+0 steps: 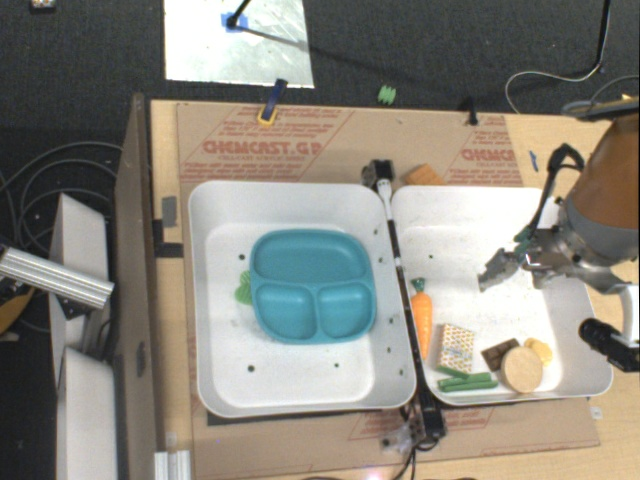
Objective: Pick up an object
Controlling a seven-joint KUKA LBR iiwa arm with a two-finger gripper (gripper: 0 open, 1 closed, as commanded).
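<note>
My jaws hang spread and bare over the right bin, so next I must drop toward the carrot near its left wall.

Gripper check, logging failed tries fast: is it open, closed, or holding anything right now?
Gripper: open, nothing between its fingers, above the right bin.

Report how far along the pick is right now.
Done: the gripper is over the right bin, above bare floor. In hand: nothing shows between its fingers. Left: the whole grasp. The carrot, patterned box, green stick, brown block and round wooden disc all lie on the bin floor near its front edge. The blue tray sits in the left bin.
</note>
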